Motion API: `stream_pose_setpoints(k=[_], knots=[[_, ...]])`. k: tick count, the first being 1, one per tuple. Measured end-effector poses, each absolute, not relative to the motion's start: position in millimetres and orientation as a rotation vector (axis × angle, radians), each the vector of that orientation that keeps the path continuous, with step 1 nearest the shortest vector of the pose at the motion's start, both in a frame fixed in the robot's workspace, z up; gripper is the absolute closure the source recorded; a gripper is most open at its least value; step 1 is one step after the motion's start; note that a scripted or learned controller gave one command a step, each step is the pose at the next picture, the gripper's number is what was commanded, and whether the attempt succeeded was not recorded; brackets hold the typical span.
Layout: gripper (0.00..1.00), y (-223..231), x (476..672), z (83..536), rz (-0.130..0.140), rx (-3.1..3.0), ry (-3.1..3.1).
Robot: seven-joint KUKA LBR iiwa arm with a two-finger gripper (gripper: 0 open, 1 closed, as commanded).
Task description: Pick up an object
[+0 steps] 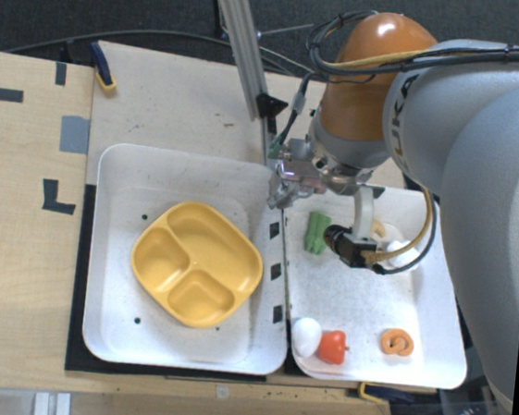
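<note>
- Left bin (pixel 112 232): yellow compartment plastic tray (pixel 197 263).
- Right bin (pixel 430 347): green block (pixel 317 233), white egg (pixel 306 330), red pepper (pixel 332 346), orange ring (pixel 397 342).
- Gripper (pixel 285 188) hangs above the divider; grip state unclear.

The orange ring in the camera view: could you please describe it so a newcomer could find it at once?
Start at the right-hand white bin and go to its near right corner. The orange ring lies there, right of the red piece and the white egg-shaped piece. It alone has a hole through its middle.
</note>
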State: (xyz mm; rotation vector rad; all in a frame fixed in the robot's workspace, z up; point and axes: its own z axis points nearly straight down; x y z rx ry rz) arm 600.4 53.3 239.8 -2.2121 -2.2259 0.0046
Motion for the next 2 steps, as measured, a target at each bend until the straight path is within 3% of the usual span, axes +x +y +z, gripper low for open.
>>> stream_pose_setpoints(k=[1,2], knots=[[1.0,98.1,604.8,235.6,0.002,-2.213,-2.227],[0.0,95.0,604.9,236.1,0.004,-2.218,-2.224]])
